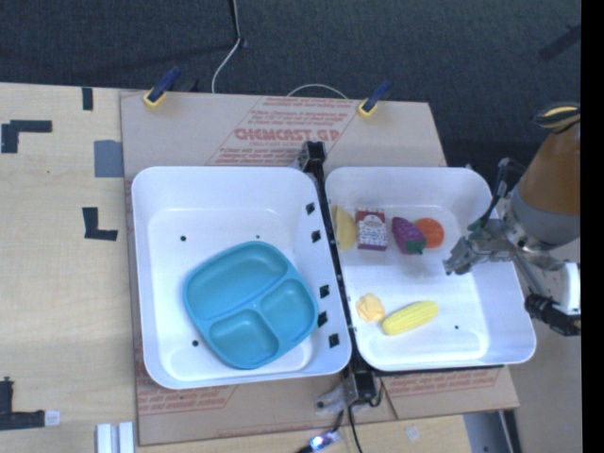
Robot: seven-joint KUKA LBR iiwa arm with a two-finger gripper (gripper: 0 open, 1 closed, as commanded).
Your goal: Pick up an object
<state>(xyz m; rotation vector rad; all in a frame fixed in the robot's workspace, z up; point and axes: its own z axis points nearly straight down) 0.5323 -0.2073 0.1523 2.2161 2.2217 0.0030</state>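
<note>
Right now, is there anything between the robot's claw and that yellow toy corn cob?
No. In the camera view, only bare white bin floor separates the gripper from the yellow toy corn cob.

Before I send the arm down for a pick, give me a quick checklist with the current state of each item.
1. Pickable things lie in the right bin: corn cob, small yellow piece, red carton, purple grapes, orange piece: ok.
2. Claw is over the right bin: ok.
3. Claw is directly above one target: not ok, it hangs over bare floor by the right wall.
4. Claw carries nothing: cannot tell.
5. Corn cob lies apart from its neighbours: ok.
6. Grapes lie apart from the orange piece: not ok, they touch.
</note>
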